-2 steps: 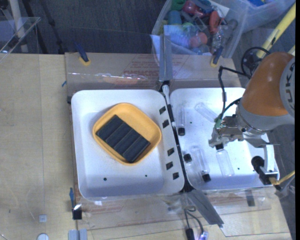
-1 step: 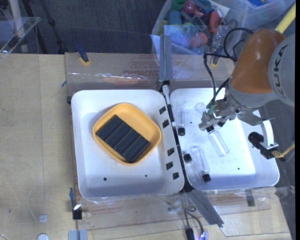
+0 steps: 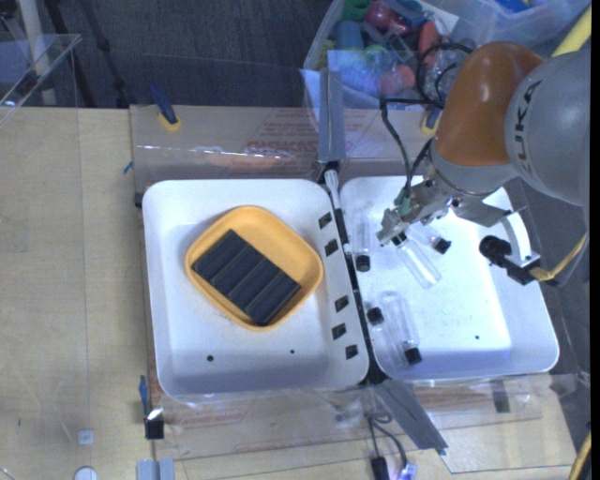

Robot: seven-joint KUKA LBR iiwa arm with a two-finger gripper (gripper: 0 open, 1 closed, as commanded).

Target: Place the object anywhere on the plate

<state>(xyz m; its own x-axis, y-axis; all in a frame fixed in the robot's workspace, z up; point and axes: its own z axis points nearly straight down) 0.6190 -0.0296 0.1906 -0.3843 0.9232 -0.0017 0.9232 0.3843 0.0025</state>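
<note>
Jaws low over the far left part of the right bin point(image 3: 487, 328), hanging from the grey arm with its orange band point(image 3: 478, 98); cannot tell whether wide or narrow, and cannot tell anything between them. Just below, in the same bin, a clear slanted piece point(image 3: 422, 264), too faint against the white floor to name, and a small black bit point(image 3: 441, 246) beside it. Nearer the front, well apart from the jaws, a clear tube point(image 3: 396, 323) lying at a slant, with a dark cap at each end. Against the divider, a small black thing point(image 3: 361, 261). Along the divider's left side, a row of black clips point(image 3: 331, 247). Across it, in the left bin point(image 3: 187, 366), a yellow plate point(image 3: 272, 225) set cornerwise near the middle, and flat on that plate a black ribbed slab point(image 3: 246, 275), wholly inside the rim, well apart from the jaws. Nothing between slab and plate. Behind the bins, a clear sheet over brown card point(image 3: 234, 131), a blue clamp point(image 3: 167, 114) at its left corner, and a clear box of coloured odds point(image 3: 394, 28). All round, the pale wooden surface point(image 3: 56, 281).
</note>
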